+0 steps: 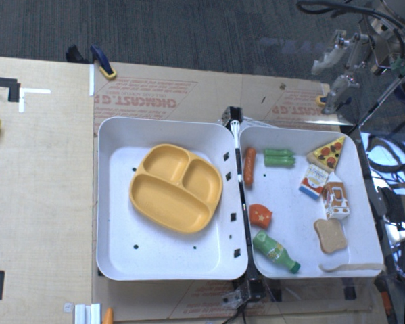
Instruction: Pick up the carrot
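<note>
The carrot (pixel 249 167) is a slim orange-red stick. It lies lengthwise against the left wall of the right bin (pixel 372 221), near the far end. My gripper (pixel 339 84) hangs at the upper right, beyond the far edge of the right bin and well clear of the carrot. Nothing is visibly held in it. The carrot rests alone, with a green vegetable (pixel 278 158) just to its right.
The right bin also holds a pizza slice (pixel 327 152), two small cartons (pixel 314 181) (pixel 335 200), a bread slice (pixel 330 236), a red piece (pixel 260 215), a green bottle (pixel 275 252) and a white utensil (pixel 349 267). A yellow divided plate (pixel 177 187) sits in the left bin (pixel 110 241).
</note>
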Motion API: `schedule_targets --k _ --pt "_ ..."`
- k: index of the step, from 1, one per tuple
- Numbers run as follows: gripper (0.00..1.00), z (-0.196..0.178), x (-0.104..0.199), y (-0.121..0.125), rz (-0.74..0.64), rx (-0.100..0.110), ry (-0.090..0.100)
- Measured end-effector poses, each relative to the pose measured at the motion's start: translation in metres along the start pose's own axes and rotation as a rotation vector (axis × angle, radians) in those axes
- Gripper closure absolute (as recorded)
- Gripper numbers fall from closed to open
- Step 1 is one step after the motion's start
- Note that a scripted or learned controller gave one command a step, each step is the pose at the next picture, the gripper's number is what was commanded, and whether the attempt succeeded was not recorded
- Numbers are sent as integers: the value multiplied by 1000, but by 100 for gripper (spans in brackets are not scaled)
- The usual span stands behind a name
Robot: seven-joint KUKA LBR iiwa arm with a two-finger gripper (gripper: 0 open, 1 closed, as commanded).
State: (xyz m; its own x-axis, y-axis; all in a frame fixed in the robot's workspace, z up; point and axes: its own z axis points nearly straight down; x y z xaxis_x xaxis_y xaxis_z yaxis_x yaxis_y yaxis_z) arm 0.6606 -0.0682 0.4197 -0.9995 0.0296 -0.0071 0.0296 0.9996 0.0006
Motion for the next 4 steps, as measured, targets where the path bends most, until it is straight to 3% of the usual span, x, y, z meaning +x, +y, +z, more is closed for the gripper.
schedule_targets --k 1,2,3,4 --pt "0 -22 13 106 507 3 3" --pt "0 3 20 173 595 5 6" --pt "0 -8 14 223 820 5 4" --pt "0 -52 10 229 1051 7 4"
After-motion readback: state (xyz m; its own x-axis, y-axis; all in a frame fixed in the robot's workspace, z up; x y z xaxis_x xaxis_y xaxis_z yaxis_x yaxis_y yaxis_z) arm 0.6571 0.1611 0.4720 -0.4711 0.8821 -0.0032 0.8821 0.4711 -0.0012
